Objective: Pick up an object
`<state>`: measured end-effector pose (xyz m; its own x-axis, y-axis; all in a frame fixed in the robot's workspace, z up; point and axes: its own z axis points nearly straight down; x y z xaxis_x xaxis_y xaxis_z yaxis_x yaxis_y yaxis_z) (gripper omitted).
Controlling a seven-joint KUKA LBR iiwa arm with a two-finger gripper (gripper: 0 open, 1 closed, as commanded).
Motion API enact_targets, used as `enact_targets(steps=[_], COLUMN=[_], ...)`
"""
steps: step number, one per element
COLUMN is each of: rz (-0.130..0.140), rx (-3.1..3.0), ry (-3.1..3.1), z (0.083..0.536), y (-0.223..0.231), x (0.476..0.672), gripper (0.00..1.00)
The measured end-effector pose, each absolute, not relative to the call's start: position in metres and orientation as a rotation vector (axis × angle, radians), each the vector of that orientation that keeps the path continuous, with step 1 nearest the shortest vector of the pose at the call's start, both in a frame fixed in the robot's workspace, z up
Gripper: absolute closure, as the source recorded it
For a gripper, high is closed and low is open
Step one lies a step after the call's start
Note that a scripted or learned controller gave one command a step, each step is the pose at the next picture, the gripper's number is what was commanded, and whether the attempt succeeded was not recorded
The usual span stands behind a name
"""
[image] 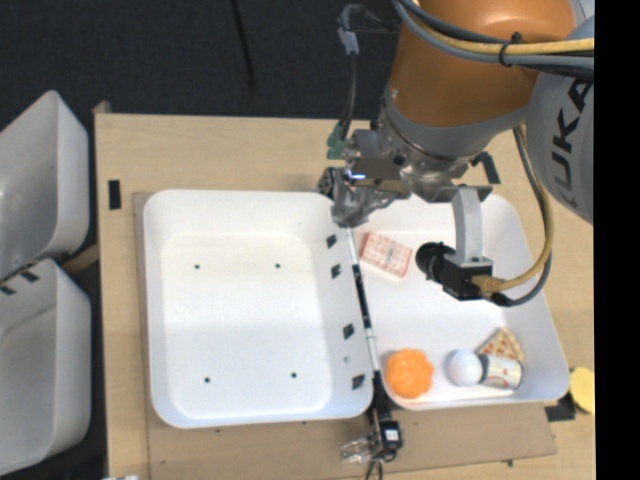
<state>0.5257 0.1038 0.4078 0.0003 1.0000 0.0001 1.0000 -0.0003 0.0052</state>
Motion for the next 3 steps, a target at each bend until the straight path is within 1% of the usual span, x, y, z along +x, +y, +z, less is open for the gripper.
enact_targets(steps=[1, 2, 3], rz=[0.001, 0.001, 0.001], rx=[2.218, 2.218, 2.215], ry=[2.223, 2.223, 2.226], z=[0.396, 0.396, 0.407], y=[0.14, 0.14, 0.139], x=[0.515, 0.515, 0.516], gripper=[1.0, 0.0, 1.0])
